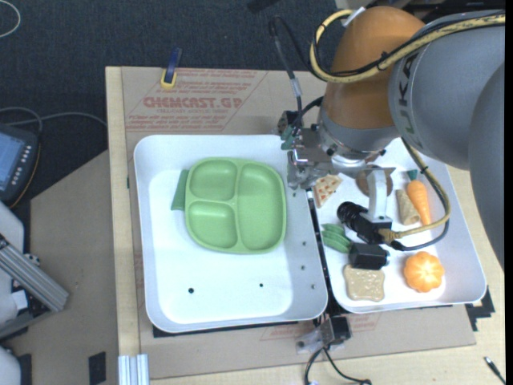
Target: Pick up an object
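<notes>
My gripper (297,160) hangs low over the divider between the two bins, at the upper left corner of the right bin (474,273). Right beside it lies a tan cracker (327,188). I see nothing held in the gripper. The right bin also holds an orange carrot (418,200), a round orange fruit (422,272), a slice of toast (364,283), a green pea pod (337,237) and a brown and white piece (377,184). The arm's wide body hides the bin's back part.
The left bin (152,215) bears a green divided plate (236,205) near its back. A cardboard sheet (192,95) lies behind the bins, with a blue and yellow clip (170,69) at its edge. Cables run past the front of the bench.
</notes>
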Controlling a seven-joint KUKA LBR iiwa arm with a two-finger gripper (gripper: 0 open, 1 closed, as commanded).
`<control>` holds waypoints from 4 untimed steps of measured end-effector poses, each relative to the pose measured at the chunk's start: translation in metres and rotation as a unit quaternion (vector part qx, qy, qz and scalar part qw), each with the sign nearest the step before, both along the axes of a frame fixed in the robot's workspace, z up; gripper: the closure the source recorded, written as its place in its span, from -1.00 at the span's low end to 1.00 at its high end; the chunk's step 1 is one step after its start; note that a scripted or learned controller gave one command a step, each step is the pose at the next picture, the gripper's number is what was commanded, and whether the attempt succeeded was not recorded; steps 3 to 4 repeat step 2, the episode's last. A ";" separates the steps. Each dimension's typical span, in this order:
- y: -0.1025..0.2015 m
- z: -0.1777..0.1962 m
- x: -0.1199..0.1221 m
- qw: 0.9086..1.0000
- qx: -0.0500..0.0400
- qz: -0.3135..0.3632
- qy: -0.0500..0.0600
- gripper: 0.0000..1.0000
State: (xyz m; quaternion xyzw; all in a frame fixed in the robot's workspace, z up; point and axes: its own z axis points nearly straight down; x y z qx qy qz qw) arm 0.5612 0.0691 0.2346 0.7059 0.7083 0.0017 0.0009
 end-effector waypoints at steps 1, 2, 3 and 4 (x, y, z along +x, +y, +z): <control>-0.002 -0.019 -0.006 1.000 -0.001 -0.002 0.004 1.00; -0.003 -0.012 0.009 1.000 -0.001 -0.001 0.000 1.00; -0.003 -0.012 0.009 1.000 -0.001 -0.001 0.000 1.00; -0.003 -0.012 0.009 1.000 -0.001 -0.001 0.000 1.00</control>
